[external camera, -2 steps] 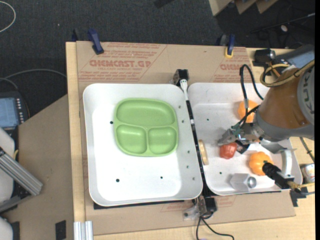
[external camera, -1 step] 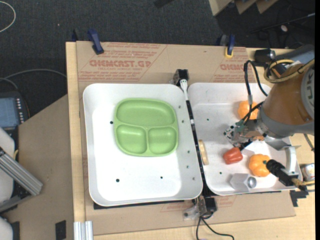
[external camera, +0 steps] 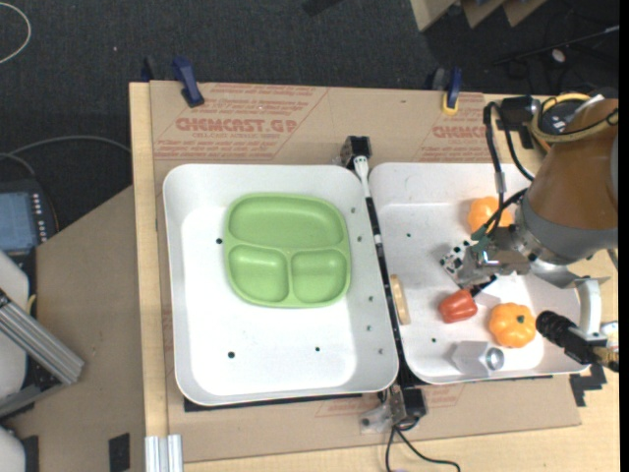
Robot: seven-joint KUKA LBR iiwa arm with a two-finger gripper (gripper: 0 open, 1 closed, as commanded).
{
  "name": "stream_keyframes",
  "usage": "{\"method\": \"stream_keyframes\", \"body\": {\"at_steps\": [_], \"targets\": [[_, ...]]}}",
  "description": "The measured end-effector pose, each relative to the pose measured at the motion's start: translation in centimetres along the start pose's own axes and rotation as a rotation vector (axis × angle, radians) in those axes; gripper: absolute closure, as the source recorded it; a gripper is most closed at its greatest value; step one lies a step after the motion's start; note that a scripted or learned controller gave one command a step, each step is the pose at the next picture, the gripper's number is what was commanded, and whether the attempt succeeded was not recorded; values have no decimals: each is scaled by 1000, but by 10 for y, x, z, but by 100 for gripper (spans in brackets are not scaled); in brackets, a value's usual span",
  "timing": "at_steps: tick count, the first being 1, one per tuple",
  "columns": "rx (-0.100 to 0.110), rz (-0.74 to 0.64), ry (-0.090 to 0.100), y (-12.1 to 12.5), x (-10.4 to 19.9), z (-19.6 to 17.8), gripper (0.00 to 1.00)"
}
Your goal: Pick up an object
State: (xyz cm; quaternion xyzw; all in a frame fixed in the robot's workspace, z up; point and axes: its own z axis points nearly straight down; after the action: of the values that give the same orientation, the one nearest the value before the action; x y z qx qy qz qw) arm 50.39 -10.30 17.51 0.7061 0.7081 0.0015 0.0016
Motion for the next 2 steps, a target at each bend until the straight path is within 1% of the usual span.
{"method": "stream_keyframes", "body": {"at_steps": [1, 2], "targets": [[8, 0, 3, -26, 51, -10, 100], [-3, -5, 2, -23, 114, -70, 100]]}}
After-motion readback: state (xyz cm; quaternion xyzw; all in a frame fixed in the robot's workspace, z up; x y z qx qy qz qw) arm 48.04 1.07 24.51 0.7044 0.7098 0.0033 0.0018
